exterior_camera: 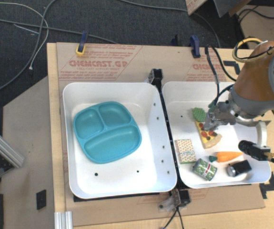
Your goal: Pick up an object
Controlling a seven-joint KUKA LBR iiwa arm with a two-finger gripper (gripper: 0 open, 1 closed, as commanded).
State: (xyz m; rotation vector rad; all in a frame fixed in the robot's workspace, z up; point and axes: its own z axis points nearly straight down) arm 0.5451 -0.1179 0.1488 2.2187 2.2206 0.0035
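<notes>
In the left bin (75, 142) a teal divided plate (108, 131) lies flat, a little left of the middle, with bare white floor around it. Nothing else rests in that bin that I can make out.

Across the divider, the right bin (182, 99) holds all the small things. Nearest the divider is a small patterned box (185, 151), and just to its near right a green can (205, 169) lies on its side. Farther back sits a green lumpy piece (198, 113), and just near of it a toy pizza slice (209, 136), yellow with red spots. To the right of the can lies an orange carrot (228, 156), and near of that a dark cylinder with a silver end (238, 168).

The gripper (213, 119) is down among these, coming off the grey and orange arm (253, 87) that reaches in from the right. Its tip sits right over the far end of the pizza slice, beside the green piece. From where I stand I cannot tell whether the jaws are spread or closed, and I see nothing lifted between them.

As I judge it, the pick is not done: every object lies on the bin floor. The reach down looks made, with the pizza slice the likely target; closing on it and raising it clear are what remain.
</notes>
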